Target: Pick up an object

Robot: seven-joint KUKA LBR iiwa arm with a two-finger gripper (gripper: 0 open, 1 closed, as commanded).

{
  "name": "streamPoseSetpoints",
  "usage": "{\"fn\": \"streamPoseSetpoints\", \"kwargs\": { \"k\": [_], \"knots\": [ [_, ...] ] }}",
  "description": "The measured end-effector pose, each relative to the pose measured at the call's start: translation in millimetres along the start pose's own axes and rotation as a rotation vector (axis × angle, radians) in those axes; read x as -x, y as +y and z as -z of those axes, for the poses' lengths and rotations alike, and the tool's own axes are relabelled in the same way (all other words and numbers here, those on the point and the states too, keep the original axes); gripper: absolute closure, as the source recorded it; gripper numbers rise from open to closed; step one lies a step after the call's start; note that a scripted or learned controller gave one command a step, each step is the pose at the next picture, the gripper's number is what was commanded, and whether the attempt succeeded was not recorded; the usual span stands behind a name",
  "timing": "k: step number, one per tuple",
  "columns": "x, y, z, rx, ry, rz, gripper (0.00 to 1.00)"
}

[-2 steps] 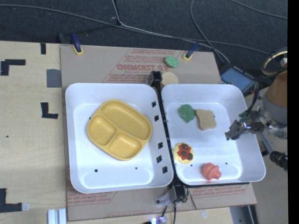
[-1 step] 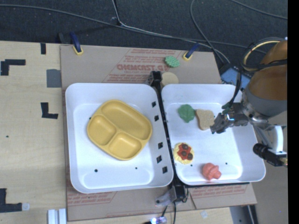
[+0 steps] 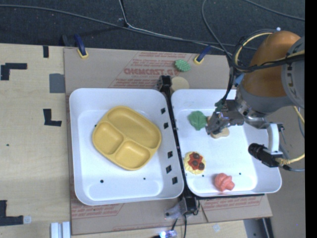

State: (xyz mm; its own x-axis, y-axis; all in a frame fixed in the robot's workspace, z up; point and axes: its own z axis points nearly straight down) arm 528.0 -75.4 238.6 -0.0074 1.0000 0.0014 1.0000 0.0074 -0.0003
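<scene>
In the right bin (image 3: pixel 247 182) my gripper (image 3: pixel 216 126) hangs low over a small tan piece (image 3: pixel 223 131) that peeks out under its tip. A green leafy toy (image 3: pixel 197 119) lies just left of the gripper. Nearer the front sit a yellow round toy with red dots (image 3: pixel 194 162) and a pink toy (image 3: pixel 224 182). The gripper's tip hides how it meets the tan piece.
The left bin (image 3: pixel 84 182) holds a yellow divided plate (image 3: pixel 127 137). A small green object (image 3: pixel 182 65) lies on the cardboard behind the bins. A black divider (image 3: pixel 171 133) runs between the bins. Cables cross the dark floor at the back.
</scene>
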Motion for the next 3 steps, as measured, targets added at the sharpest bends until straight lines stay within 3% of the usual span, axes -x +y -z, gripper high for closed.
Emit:
{"fn": "streamPoseSetpoints", "kwargs": {
  "k": [3],
  "knots": [
    [-166, 54, 2, 0.000, -0.001, -0.003, 1.00]
  ]
}}
